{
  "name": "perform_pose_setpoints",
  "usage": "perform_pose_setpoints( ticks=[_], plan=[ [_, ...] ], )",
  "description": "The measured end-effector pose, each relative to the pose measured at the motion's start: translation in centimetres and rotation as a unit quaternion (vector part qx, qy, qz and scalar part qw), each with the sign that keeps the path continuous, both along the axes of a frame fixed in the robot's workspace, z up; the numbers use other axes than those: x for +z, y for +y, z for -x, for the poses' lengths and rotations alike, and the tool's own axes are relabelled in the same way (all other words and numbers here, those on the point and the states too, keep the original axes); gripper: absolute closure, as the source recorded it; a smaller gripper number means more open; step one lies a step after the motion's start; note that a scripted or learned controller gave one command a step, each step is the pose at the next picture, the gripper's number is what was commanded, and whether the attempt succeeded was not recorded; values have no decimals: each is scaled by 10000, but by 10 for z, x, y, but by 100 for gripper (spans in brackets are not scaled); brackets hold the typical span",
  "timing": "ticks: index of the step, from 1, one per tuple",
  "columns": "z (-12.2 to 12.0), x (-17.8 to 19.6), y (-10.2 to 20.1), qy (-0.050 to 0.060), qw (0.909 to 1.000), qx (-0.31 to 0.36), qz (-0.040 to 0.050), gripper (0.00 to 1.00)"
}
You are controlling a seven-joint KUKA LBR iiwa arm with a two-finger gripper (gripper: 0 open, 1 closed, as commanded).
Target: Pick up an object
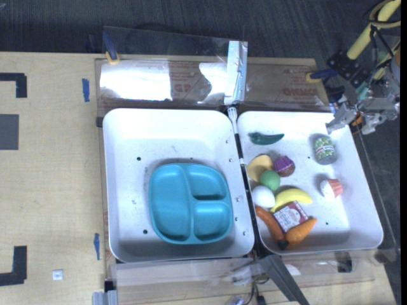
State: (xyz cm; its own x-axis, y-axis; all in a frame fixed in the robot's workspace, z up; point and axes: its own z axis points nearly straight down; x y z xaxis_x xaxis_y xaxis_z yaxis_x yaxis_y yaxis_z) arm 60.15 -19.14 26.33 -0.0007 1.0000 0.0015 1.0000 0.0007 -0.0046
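White plastic bins sit side by side; the left bin (127,138) holds a blue divided tray (189,202). The right bin (365,221) holds toy food: green pepper (266,137), purple piece (283,166), banana (292,197), carrot (301,229). The gripper (340,119) hovers at its upper-right corner, partly cut off; its grip cannot be made out.

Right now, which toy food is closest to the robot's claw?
The round green-patterned toy at the right bin's top right corner, just below the gripper. The other toy foods lie farther left or lower.

One camera looks down aslant from above on both bins (127,234), fairly near.
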Motion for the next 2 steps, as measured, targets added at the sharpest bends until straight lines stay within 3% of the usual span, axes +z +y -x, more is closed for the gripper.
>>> perform_pose_setpoints(
  ticks=[1,2],
  plan=[
    [-21,-126,-30,18,9968,796,-18,0],
    [-44,-168,-25,-26,9821,1881,-37,0]
  ],
)
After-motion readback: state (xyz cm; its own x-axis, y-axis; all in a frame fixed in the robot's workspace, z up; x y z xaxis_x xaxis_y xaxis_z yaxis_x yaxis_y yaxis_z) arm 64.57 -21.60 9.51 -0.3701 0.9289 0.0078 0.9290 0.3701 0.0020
